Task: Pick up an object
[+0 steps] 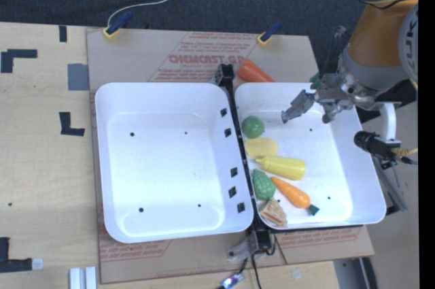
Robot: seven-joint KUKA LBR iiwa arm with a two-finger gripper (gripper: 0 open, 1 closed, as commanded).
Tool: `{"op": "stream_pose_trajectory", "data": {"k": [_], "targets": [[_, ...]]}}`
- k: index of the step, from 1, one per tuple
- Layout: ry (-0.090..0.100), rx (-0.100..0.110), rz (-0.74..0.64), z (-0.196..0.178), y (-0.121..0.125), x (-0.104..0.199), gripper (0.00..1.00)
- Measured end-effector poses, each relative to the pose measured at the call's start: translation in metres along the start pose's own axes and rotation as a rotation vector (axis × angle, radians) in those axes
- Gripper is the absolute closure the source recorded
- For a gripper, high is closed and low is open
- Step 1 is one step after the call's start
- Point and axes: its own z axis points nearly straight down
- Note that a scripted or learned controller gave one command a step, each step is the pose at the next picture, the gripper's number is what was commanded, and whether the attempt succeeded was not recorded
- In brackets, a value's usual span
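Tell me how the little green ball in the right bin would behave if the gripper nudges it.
The green ball looks round and smooth, so it would probably roll. It likely slips sideways from fingers. The bin wall beside it may stop it.

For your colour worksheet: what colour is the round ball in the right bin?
Green; the round ball shows best in the camera view, beside the divider.
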Motion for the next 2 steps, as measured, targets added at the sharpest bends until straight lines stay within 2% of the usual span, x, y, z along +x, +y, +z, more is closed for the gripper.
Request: {"op": "stream_pose_trajectory", "data": {"k": [1, 2], "targets": [[0.002, 0.012, 0.000, 0.108, -0.024, 0.018, 0.00], [0.000, 0.002, 0.004, 0.163, -0.091, -0.020, 0.00]]}}
